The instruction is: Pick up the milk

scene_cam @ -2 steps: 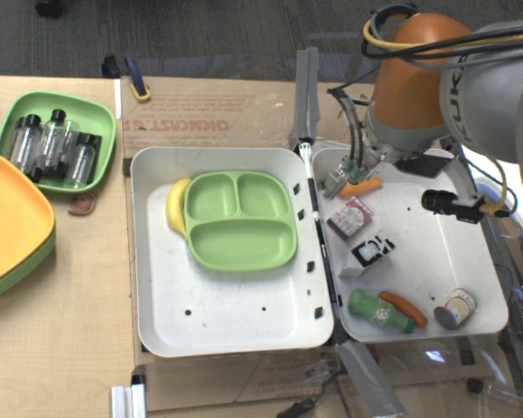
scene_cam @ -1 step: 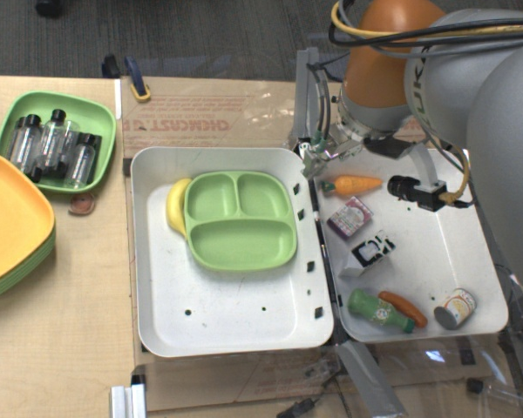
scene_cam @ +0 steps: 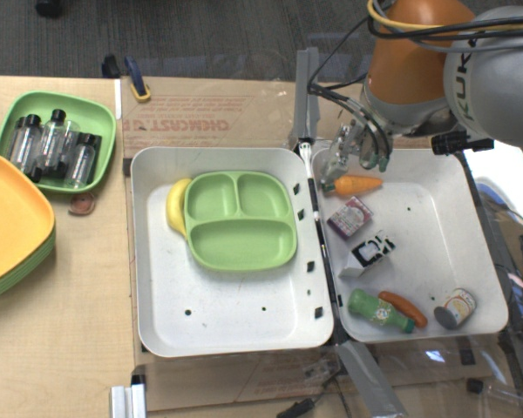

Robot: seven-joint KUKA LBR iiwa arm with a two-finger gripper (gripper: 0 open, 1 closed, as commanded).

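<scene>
Right bin [scene_cam: 436,212]: carrot [scene_cam: 357,184], black-and-white milk carton [scene_cam: 372,251] lying tipped. Left bin [scene_cam: 227,312]: green tray [scene_cam: 240,220]. Gripper [scene_cam: 353,157] state impossible to tell.

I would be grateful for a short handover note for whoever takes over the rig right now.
Gripper: over the far left corner of the right bin, above the carrot; nothing seen between its fingers.
Milk: seemingly the black-and-white carton lying mid-bin, apart from the gripper.
Also there: purple box, green bottle, can.
Left bin: green tray.
Done: nothing yet.
Left: reach the milk, grasp, lift.
</scene>
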